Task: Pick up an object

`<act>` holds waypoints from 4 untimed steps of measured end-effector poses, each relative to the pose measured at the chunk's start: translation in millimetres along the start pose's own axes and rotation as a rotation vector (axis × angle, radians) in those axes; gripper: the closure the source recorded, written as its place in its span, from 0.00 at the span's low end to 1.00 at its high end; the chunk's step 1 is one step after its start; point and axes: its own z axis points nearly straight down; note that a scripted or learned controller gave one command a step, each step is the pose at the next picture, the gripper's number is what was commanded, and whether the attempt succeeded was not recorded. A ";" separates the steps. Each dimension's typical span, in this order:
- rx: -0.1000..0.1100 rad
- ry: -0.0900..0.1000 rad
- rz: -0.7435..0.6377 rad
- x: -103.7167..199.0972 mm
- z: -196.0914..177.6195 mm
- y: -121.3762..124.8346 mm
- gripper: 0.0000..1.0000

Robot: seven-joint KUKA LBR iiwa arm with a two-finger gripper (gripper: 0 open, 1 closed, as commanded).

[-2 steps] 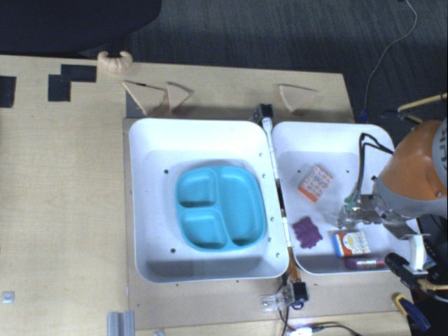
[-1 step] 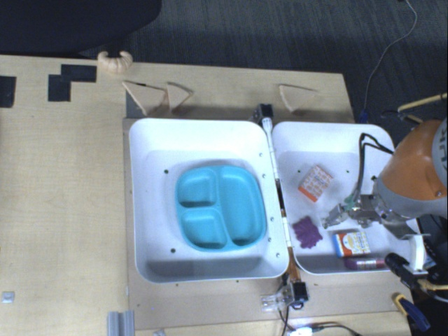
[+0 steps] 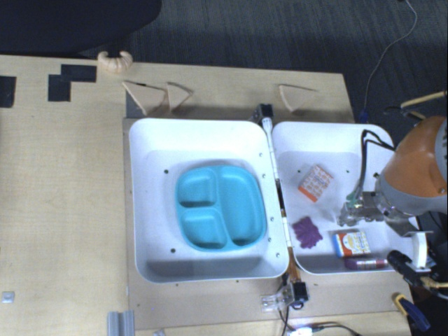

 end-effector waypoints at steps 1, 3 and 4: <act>0.000 0.000 0.000 0.0 0.1 -0.1 0.00; -0.003 0.000 -0.002 0.7 -10.4 1.5 0.00; 0.008 0.000 0.003 14.1 21.7 -3.7 0.00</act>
